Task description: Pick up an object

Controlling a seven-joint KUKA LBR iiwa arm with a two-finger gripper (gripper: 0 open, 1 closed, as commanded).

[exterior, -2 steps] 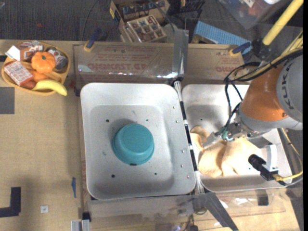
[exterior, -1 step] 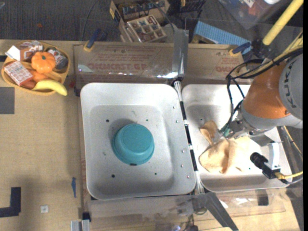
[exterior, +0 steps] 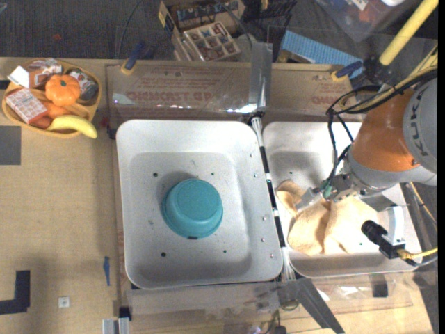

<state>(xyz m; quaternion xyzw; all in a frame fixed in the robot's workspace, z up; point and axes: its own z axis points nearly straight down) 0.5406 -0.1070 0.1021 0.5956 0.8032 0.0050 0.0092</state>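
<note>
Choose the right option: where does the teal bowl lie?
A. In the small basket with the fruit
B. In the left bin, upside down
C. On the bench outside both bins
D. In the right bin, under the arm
B: the teal bowl rests with its flat base up near the middle of the left bin, while the right bin holds a tan cloth.
</note>
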